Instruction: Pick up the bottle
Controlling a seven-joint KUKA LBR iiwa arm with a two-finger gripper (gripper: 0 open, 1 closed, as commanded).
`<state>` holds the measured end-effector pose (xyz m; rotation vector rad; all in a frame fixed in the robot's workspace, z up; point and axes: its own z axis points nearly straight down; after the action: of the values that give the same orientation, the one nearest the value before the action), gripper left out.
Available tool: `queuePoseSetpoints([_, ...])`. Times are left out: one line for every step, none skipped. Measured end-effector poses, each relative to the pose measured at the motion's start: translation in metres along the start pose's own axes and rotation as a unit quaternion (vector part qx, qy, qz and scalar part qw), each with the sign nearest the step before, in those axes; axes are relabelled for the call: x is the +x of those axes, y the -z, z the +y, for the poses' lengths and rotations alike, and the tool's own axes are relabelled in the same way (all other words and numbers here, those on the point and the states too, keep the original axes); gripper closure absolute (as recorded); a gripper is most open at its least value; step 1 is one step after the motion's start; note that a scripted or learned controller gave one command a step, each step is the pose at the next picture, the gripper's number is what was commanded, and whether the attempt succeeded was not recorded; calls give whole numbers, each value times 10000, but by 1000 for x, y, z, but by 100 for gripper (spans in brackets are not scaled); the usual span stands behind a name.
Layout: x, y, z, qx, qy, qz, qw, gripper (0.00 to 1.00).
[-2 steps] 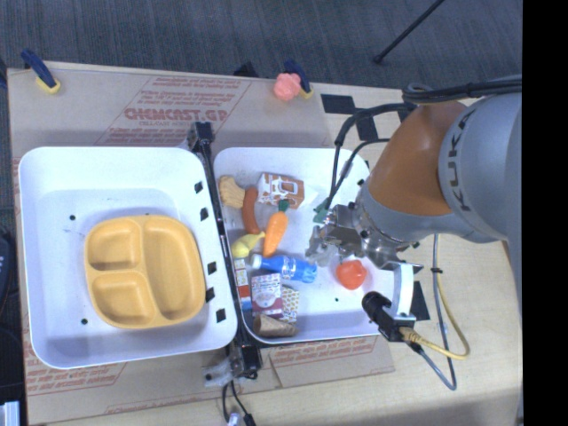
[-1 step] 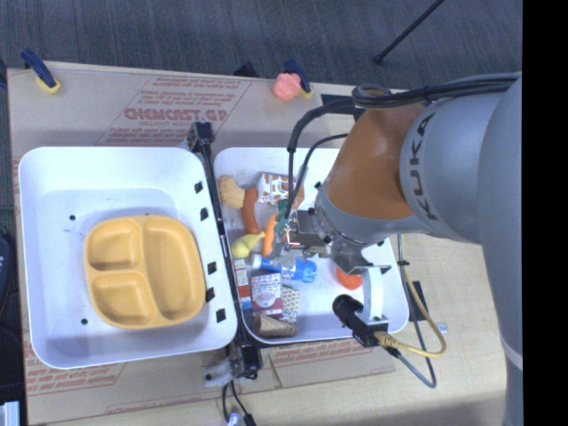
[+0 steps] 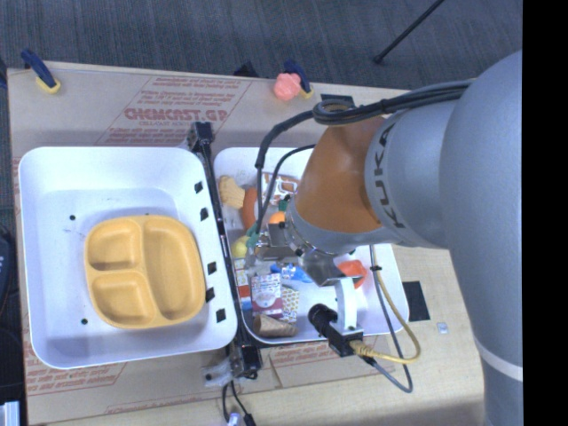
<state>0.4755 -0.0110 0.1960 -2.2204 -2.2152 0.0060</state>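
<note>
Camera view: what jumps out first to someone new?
The grey arm with its orange band fills the right side, bent down over the right bin and covering most of its jumble of small items. In the left bin, a yellow three-compartment tray lies alone. A pink object sits on the bench's far edge.

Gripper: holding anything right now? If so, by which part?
Cannot tell. The gripper is down among the clutter in the right bin, with the arm's wrist covering most of it. No bottle or other item can be seen in its grasp.
</note>
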Motion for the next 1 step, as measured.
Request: queuePoseSetpoints([15,57,1,-14,-867,-3,9962,100])
